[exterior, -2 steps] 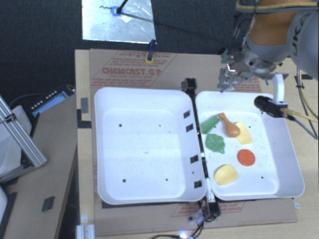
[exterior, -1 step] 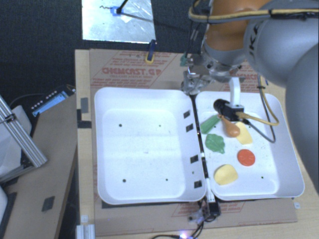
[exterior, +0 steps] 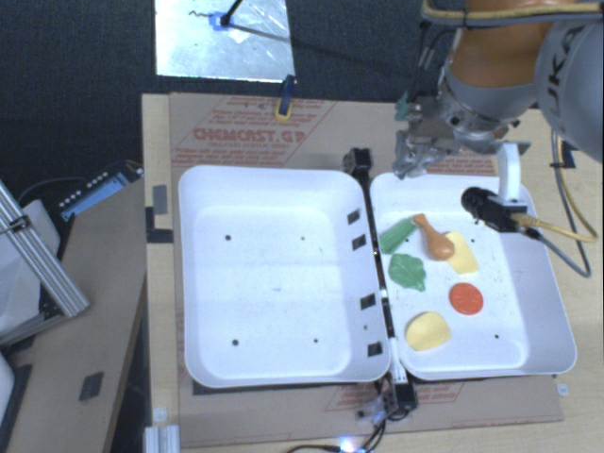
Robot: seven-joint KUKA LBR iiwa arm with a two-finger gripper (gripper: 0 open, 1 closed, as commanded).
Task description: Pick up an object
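My gripper hangs above the back left corner of the right bin, well above the objects, with nothing between its fingers that I can make out. In that bin lie a green strip, a leafy green piece, an orange-brown drumstick shape, a pale yellow wedge, a red disc and a yellow lump. The objects sit in front of the gripper, toward the bin's left and middle.
The left bin lies beside the right one, joined by black clips along the shared edge. Both rest on a cardboard sheet. A shiny metal plate lies at the back.
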